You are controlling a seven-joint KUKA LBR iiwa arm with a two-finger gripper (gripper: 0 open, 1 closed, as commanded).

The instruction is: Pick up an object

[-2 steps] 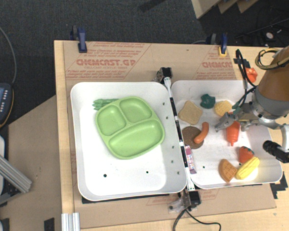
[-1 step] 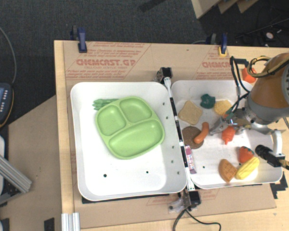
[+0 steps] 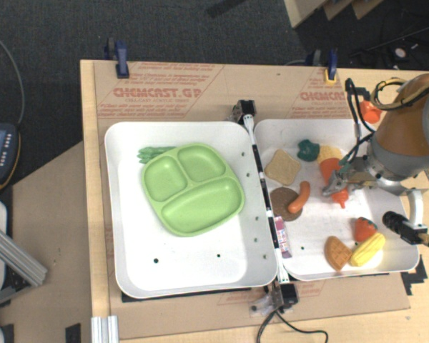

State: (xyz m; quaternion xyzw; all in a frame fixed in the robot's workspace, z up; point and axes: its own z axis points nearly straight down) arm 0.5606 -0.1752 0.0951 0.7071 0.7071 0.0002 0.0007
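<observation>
Toy food in the right bin (image 3: 300, 266): an orange-red carrot-like piece (image 3: 341, 197) lies just under the hand (image 3: 339, 184), beside a sausage (image 3: 298, 198) and bread slice (image 3: 282, 167). Hand state: cannot tell. A clean pick likely needs a centred descent clear of neighbours. Green divided plate (image 3: 193, 188) occupies the left bin (image 3: 129, 263)

Lighting: bright, even, overhead; white bins (image 3: 129, 191) near overexposed with mild glare, shadows soft and short, focus slightly soft, surrounding floor (image 3: 50, 20) dim.
</observation>
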